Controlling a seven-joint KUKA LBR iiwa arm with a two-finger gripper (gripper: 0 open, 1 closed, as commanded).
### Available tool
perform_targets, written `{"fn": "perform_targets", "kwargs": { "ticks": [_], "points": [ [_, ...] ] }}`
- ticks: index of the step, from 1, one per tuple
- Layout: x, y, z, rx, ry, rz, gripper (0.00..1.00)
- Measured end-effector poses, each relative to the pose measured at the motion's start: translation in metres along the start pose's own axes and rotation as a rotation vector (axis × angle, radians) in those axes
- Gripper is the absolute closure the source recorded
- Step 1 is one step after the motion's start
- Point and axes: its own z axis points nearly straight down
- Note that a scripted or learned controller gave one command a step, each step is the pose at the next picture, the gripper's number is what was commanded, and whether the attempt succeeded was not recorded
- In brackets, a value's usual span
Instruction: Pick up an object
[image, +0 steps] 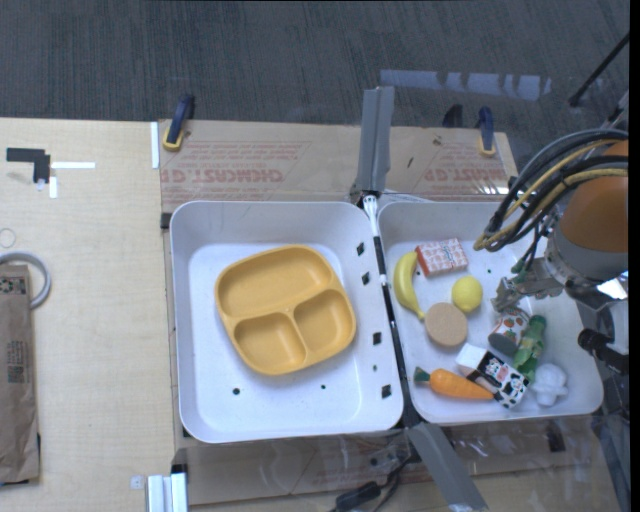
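Evidently no object has been chosen for certain, but the hand (517, 292) hangs at the right of the frame over the right bin (478, 229), directly above a small carton with an orange-and-white label (509, 329) and a green bottle (531, 341) that lies just beside it. These two are the likeliest candidates.

Outward from them in the same bin: a black-and-white patterned box (501, 378) at lower right, a carrot (458, 384) touching it on its left, a clump of something white (549, 385) in the bin's lower right corner, a tan round disc (446, 324), a lemon (466, 294), a red snack box (442, 257) and a banana (404, 283) along the bin's left wall. The left bin (195, 340) holds a yellow divided plate (285, 308). Both bins stand on the tabletop (90, 250).

Step in hand, as judged: approach, with the hand positioned above the cluster and nothing lifted. The next move would call for a straight descent onto one item, clear of its close neighbours, then a closing and a lift.

Hand state: cables and wrist hide the tips, so how far it is open cannot be told. Nothing is seen held in it; contact with the carton cannot be confirmed.
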Motion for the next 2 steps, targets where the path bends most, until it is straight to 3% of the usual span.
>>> {"fn": "perform_targets", "kwargs": {
  "ticks": [1,2],
  "points": [
    [-0.030,0.014,-0.170,0.000,0.000,-0.406,1.00],
    [0.017,0.105,-0.183,-0.002,0.000,-0.833,1.00]
  ]
}}
